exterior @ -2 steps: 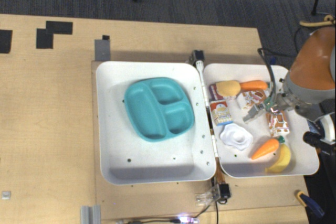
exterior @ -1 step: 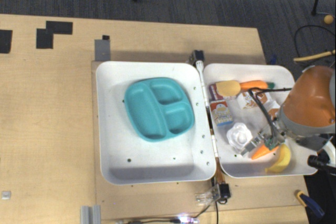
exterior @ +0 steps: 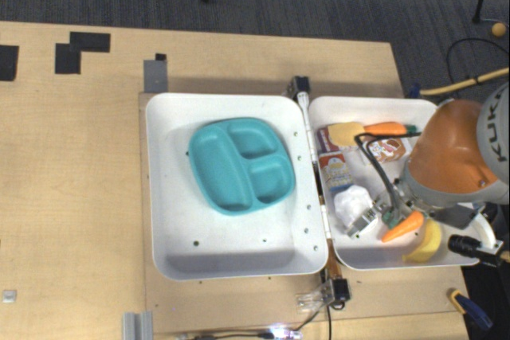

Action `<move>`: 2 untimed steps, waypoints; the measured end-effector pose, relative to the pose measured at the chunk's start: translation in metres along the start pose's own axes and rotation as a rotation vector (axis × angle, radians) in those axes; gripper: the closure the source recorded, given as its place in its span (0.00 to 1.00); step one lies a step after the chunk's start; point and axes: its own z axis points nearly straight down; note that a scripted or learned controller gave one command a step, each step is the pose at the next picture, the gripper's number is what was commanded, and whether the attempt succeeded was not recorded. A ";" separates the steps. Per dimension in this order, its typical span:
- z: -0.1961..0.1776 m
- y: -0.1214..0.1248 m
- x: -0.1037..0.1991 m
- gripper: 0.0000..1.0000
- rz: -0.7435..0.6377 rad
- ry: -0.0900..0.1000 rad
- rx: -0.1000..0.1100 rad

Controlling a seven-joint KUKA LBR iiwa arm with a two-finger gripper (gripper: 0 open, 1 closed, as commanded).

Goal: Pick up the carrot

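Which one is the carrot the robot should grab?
Look in the right white bin, near its front edge, just beside the robot's hand. The carrot is the short orange stick lying slanted next to a yellow banana. A second orange carrot lies at the bin's back.

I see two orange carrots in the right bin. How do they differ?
The far carrot lies level along the bin's back wall with a green tip; the near carrot sits tilted by the gripper, beside a banana, and looks stubbier. Both are orange.
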 end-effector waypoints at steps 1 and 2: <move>0.000 0.000 0.002 0.00 0.272 0.001 0.001; -0.017 0.006 -0.002 1.00 0.272 -0.012 -0.014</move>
